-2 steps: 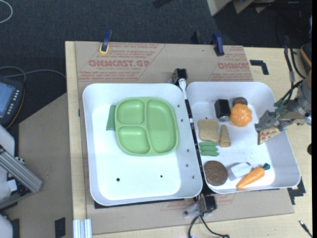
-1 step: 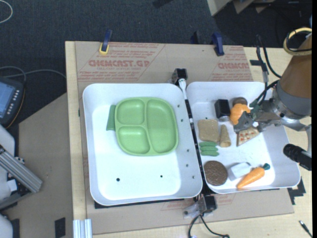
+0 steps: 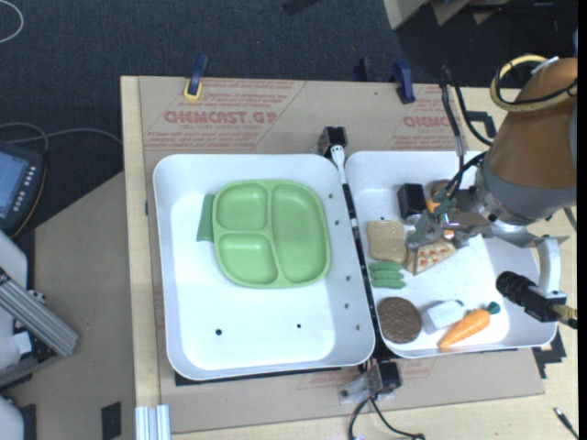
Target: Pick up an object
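1. My gripper [image 3: 431, 236] hangs low over the middle of the right bin [image 3: 477, 168], reaching in from the right.
2. Directly under it lies a pizza slice [image 3: 431, 258], a pale wedge dotted with red, tilted on the bin floor.
3. My fingertips appear to touch the slice's far edge, but I cannot tell how wide they stand or whether they grip anything.
4. Just left of the slice sits a tan bread piece [image 3: 386, 240], with a green pea pod [image 3: 386, 274] nearer.
5. A brown cookie [image 3: 400, 319] and an orange carrot [image 3: 466, 327] lie along the near edge.
6. The left bin [image 3: 174, 246] holds a green divided plate [image 3: 271, 232].
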Motion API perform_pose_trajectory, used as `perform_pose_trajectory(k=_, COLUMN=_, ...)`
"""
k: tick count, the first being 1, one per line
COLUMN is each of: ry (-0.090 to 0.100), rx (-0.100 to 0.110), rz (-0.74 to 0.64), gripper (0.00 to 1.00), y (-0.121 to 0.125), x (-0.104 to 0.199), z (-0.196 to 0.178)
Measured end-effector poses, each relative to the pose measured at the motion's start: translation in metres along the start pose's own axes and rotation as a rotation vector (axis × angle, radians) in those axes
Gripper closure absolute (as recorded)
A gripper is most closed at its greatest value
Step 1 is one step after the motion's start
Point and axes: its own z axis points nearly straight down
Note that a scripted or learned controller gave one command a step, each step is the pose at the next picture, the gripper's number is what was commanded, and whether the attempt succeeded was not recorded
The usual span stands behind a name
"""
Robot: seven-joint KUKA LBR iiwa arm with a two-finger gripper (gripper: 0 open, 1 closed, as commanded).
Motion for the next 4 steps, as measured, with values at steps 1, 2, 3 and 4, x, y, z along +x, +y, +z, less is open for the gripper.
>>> perform_pose_trajectory(k=1, ry=0.000, rx=-0.001, rz=0.002, gripper=1.00, y=-0.008, x=0.023, z=-0.009)
perform_pose_trajectory(k=2, ry=-0.003, rx=-0.004, rz=0.004, gripper=1.00, y=0.000, x=0.016, z=-0.010)
perform_pose_trajectory(k=3, ry=-0.001, rx=0.002, rz=0.005, gripper=1.00, y=-0.002, x=0.019, z=0.010)
perform_pose_trajectory(k=4, ry=-0.003, rx=-0.005, rz=0.005, gripper=1.00, y=-0.007, x=0.012, z=-0.006)
